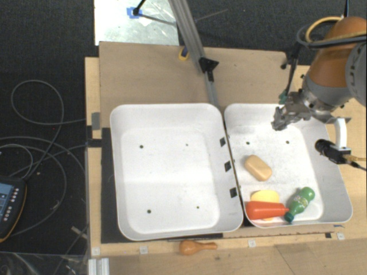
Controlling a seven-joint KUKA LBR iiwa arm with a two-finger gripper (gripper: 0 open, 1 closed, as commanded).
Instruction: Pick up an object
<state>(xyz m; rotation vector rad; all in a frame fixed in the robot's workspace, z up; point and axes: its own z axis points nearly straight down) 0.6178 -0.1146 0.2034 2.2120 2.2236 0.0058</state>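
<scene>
From above, the table [155,73] carries two white bins side by side. The arm [335,62] comes in from three o'clock, and its gripper [281,119] hangs over the upper part of the right bin [330,179], near that bin's twelve o'clock edge. Whether the gripper is released or clenched cannot be told at this size; nothing shows between its tips.

The things to pick lie lower in the same bin, toward six o'clock from the gripper and well apart from it. Nearest is a tan bread roll [258,168], at about seven o'clock from the gripper. Further down, against the bin's near wall, a yellow piece [265,196] sits touching an orange carrot [266,210] that lies flat just below it. A green bottle [300,203] lies tilted just beside the carrot's tip, at its three o'clock.

The left bin [169,171] sits at nine o'clock. On the table's near edge, below the bins, lies a small orange-brown pear-shaped thing [196,246].
</scene>
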